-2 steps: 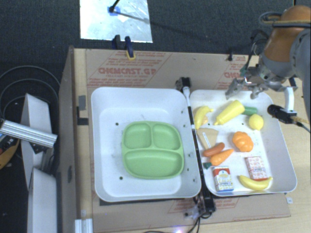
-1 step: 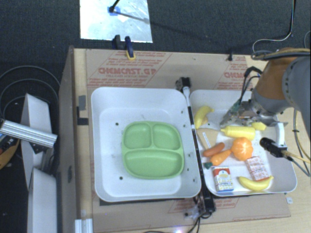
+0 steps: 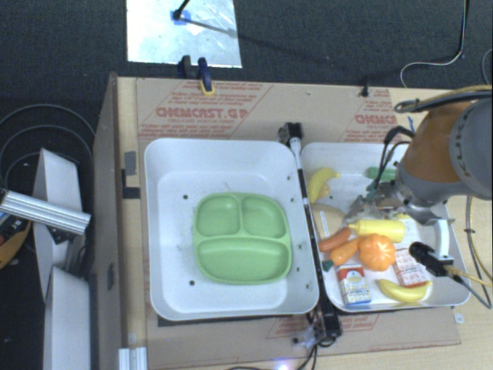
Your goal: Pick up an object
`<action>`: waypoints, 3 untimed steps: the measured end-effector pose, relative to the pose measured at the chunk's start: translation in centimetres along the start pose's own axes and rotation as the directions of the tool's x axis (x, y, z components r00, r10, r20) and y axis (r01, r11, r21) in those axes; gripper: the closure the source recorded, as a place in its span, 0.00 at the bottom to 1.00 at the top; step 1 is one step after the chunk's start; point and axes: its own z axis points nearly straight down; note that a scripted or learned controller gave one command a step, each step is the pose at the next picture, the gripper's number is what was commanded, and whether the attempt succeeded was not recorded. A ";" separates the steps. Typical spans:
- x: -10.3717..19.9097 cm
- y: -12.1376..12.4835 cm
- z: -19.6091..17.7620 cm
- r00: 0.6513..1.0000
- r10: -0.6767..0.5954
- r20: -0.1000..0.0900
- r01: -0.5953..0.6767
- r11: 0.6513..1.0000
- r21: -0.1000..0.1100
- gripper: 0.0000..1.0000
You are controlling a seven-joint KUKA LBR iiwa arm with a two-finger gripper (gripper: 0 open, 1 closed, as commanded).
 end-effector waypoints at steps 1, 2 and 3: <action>-5.4 6.9 -4.4 1.000 -0.007 0.001 0.007 1.000 -0.017 0.00; -6.4 2.1 0.1 1.000 0.001 -0.001 -0.001 1.000 0.001 0.00; -6.4 2.5 -1.3 1.000 -0.002 0.001 0.002 1.000 -0.008 1.00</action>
